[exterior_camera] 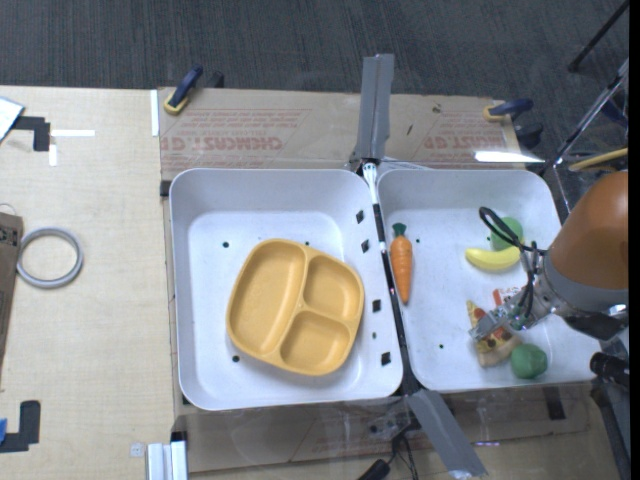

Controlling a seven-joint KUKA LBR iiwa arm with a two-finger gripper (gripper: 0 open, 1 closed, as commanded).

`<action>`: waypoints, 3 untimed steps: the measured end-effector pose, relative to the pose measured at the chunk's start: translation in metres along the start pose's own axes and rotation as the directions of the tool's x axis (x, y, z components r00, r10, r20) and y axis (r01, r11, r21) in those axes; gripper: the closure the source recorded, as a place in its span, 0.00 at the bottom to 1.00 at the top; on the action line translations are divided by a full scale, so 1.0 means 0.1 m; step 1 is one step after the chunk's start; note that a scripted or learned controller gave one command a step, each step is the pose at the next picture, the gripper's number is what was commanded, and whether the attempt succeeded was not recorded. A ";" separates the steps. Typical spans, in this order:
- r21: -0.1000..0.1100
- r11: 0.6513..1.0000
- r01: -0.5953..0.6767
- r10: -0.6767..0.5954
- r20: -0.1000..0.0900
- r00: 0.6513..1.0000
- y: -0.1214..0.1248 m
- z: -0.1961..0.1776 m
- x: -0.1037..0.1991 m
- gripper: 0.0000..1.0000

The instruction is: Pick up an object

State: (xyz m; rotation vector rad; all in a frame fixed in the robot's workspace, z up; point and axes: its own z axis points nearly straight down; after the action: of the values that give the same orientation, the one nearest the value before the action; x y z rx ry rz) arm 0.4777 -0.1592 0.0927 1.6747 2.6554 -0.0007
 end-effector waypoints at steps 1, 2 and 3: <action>0.007 0.920 -0.393 0.393 -0.001 0.920 0.47 -1.05 -0.04 1.00; 0.007 0.646 -0.764 0.764 0.003 0.646 0.60 -0.84 -0.49 1.00; 0.006 0.196 -0.981 0.981 0.007 0.196 1.08 -1.84 -0.68 1.00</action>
State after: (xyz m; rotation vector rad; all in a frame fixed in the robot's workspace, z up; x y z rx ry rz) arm 0.6041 -0.1740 0.2772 2.9819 0.9931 -0.0112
